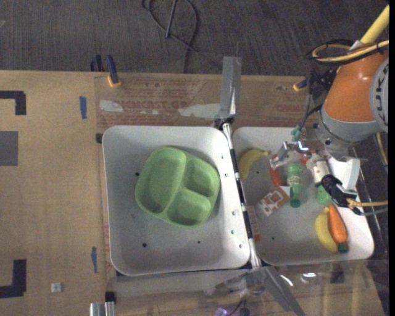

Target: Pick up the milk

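- While the gripper (296,151) hovers over the right bin (364,247), approach step; finger state unreadable.
- Next: descend onto the milk carton (273,200) beside the green bottle (295,182).

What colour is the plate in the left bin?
Light green, a divided plate, clearest in the camera view.

A brown cardboard-covered bench (49,203) filled the left and centre, marked with black tape corners (15,102) and short blue tape strips (83,107). Beyond its far edge lay dark grey carpeted floor (74,28), crossed by a looping black cable (176,18). Light was dim, even.
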